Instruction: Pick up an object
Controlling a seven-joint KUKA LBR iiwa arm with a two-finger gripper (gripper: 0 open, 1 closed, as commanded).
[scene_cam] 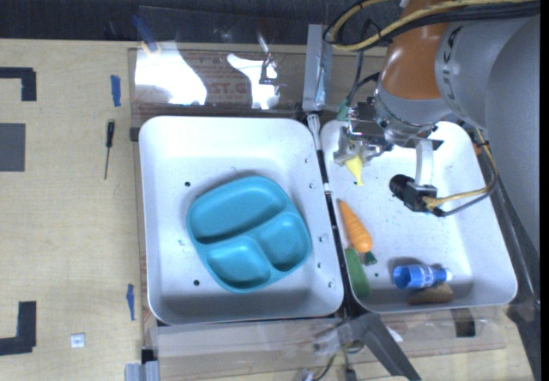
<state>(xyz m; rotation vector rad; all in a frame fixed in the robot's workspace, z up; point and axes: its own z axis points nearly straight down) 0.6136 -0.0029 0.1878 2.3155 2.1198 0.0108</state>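
From the camera above the bench, the big grey arm [485, 53] comes in from the right. Its orange band [419, 57] sits over the top of the right bin [480, 250]. The arm bends down to the gripper [356, 152], which hangs over the top left corner of that bin. It is very close to the wall [324, 199] between the two bins.

A small yellow thing [353, 170] pokes out just under the gripper. I cannot tell if the gripper is open or closed, or if it is holding the yellow thing.

Lower down, a carrot [355, 228] lies along the left wall of the right bin. A green piece [358, 275] touches its lower end. A blue bottle [419, 275] lies on its side near the bottom edge, well apart from the gripper. The middle and right of this bin's floor are bare.

In the left bin [171, 165], a blue plate [249, 232] with three parts sits in the middle. There is bare white floor around it, most of all at the top and left.

The arm covers the top right corner of the right bin. A brown thing [431, 293] right below the bottle is too blurry to name.
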